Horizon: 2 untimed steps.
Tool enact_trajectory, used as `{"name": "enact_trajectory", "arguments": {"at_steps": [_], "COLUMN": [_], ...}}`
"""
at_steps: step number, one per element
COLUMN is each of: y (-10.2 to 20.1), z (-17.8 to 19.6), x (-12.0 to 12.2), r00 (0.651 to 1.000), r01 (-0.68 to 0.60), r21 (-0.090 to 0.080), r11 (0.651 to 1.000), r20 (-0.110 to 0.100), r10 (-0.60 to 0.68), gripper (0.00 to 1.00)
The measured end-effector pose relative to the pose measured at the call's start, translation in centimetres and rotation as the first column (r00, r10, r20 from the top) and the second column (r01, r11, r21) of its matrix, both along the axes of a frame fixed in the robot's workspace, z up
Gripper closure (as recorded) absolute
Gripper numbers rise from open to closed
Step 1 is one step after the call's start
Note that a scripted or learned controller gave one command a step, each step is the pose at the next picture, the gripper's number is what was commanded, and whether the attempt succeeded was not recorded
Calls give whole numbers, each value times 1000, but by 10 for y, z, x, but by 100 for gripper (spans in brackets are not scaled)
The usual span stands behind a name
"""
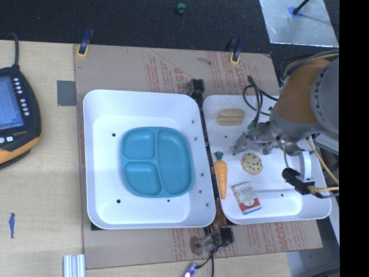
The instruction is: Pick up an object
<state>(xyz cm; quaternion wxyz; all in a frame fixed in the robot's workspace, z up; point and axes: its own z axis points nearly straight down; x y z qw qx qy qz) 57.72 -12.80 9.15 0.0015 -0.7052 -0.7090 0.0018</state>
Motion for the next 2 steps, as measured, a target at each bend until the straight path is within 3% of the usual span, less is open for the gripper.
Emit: {"name": "enact_trajectory", "arguments": {"at_steps": [1,2], "y": [-9,-11], "z": [0,13], "x": [-28,-26], "r00": [1000,1000], "r01": [0,-1], "r21": [0,-4], "r11": [1000,1000], "r20": [0,5], "r10": [0,1], "gripper": [0,100]}}
